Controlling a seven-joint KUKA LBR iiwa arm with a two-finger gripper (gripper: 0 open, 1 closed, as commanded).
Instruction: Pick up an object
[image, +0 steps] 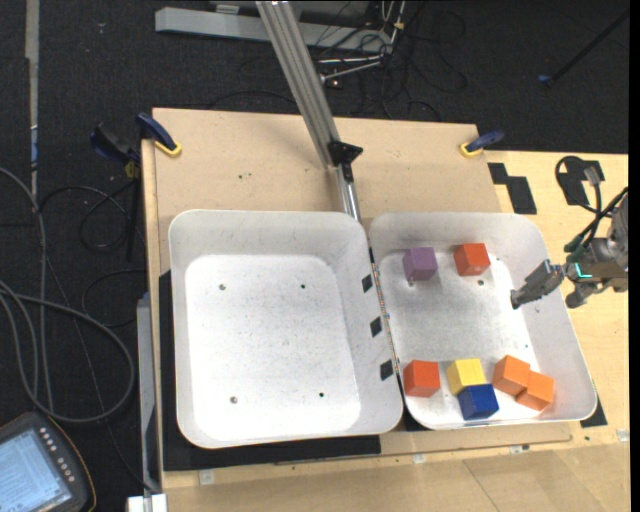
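The right bin (500, 245) holds several blocks. A purple block (420, 264) and a red-orange block (471, 259) sit near its far wall. Along its near wall lie another red-orange block (422, 378), a yellow block (465, 375), a blue block (479, 401) and two orange blocks (513, 374) (537, 390). My gripper (551, 297) hangs over the bin's right rim, open, with nothing between its fingers. It is to the right of the far red-orange block and apart from every block.
The left bin (190, 300) stands beside the right one on the wooden bench. A slanted metal pole (305, 85) reaches down to the far seam between the bins. Clamps sit at the bench's far corners.
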